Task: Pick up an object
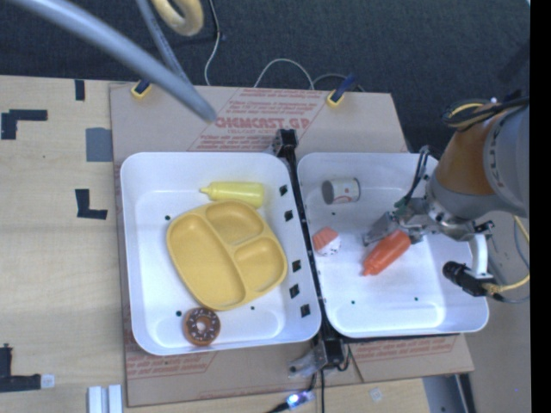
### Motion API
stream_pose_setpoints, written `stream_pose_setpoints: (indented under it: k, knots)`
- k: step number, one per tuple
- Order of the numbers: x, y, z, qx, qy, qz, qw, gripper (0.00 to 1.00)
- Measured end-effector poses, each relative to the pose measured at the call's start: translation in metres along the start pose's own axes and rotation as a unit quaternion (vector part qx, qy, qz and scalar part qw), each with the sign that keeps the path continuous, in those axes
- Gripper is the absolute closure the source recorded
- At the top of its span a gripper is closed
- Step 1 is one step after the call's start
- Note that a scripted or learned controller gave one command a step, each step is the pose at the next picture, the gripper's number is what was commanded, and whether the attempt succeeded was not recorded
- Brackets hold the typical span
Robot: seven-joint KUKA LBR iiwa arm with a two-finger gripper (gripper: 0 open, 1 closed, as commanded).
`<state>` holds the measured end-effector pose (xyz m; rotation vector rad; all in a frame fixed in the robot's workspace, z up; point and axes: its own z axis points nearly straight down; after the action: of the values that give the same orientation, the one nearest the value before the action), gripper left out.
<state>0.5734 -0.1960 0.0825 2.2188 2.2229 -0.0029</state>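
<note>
Inside the right bin [448,317], smooth white plastic with shallow walls, the hand [389,231] is reaching in low from the right, and its metal fingers are lying against the upper end of a glossy orange carrot-shaped toy [385,254]; whether they are closing on it I cannot tell. Nearby are sitting a small round red-and-white piece [325,242] and a short grey cylinder [341,191]. Across the divider, a matte yellow compartment plate [227,254] is lying flat
</note>
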Motion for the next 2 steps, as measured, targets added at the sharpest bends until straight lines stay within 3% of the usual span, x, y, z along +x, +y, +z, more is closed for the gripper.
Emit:
stream_pose_setpoints:
  k: [1,2]
  knots:
    - [-0.001,0.001,-0.014,-0.002,-0.001,0.000,1.0000,1.00]
    - [-0.006,0.010,-0.073,-0.002,0.000,0.000,1.0000,1.00]
